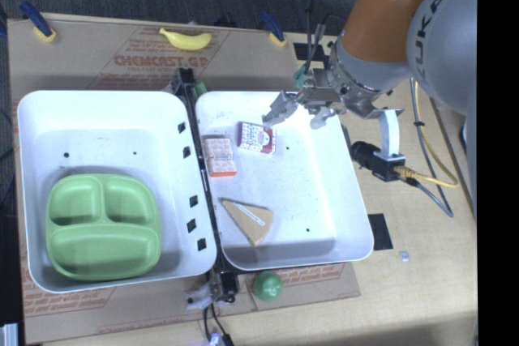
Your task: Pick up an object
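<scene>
Camera view: tool (pixel 302 111) fingers spread apart above right bin (pixel 345 198); cardboard (pixel 122 65) reads "CHEMCAST GP".

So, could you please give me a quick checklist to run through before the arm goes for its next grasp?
1. Fingers spread on the gripper: ok.
2. Nothing held between them: ok.
3. Target in reach: pink-and-white packet lies just below-left of the gripper: ok.
4. Packet apart from the orange-and-white box: ok.
5. Tan wedge away from the descent path: ok.
6. Height above the right bin: cannot tell.
</scene>
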Motion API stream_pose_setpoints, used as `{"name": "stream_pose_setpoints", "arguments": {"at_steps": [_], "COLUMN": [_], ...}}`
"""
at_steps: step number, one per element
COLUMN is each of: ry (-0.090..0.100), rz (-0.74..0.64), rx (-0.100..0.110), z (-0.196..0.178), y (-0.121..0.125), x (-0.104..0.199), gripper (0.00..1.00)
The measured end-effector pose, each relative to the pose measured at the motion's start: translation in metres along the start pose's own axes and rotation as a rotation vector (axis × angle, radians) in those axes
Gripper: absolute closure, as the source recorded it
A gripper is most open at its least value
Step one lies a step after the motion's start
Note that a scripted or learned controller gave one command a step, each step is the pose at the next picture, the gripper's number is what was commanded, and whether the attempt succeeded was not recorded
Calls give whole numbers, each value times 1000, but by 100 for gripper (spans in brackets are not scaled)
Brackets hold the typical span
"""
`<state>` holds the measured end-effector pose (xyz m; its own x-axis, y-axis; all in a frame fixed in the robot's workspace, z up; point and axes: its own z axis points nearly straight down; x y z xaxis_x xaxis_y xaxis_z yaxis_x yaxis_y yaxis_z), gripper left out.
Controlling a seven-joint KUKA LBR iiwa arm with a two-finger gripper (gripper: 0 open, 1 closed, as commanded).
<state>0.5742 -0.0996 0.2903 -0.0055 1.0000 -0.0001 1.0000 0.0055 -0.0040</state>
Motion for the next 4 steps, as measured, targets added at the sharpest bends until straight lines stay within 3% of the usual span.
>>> {"name": "stream_pose_setpoints", "arguments": {"at_steps": [1, 2, 3, 4], "ry": [0, 0, -2, -1], "rz": [0, -2, -6, 2], "rx": [2, 3, 0, -4], "z": [103, 192, 180, 83], "y": [-11, 31, 32, -36], "x": [-35, -44, -45, -77], "gripper": [0, 0, 100, 100]}}
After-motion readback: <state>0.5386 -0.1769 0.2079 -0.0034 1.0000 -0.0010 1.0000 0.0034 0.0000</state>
